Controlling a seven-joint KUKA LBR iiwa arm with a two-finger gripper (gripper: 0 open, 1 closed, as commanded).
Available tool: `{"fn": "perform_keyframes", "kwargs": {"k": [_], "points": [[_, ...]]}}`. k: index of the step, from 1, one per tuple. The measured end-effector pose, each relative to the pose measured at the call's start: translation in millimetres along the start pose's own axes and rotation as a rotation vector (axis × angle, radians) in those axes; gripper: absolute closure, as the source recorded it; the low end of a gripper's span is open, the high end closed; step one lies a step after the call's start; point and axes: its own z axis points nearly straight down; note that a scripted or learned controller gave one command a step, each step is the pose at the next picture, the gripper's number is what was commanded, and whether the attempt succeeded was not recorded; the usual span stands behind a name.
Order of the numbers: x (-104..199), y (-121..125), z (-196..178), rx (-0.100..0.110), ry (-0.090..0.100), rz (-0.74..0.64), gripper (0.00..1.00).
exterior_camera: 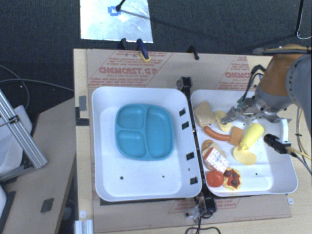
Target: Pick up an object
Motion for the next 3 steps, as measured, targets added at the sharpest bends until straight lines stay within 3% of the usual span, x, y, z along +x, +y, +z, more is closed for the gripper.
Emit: {"fn": "perform_keyframes", "kwargs": {"k": [1, 2, 3], "points": [[-2.9, 1.9, -17.9, -0.008, -0.004, 0.001, 1.0], [57.0, 7.5, -5.7, -0.004, -0.003, -0.002, 1.0], [89.3, 8.5, -4.8, -0.001, -0.002, -0.001, 1.0]]}}
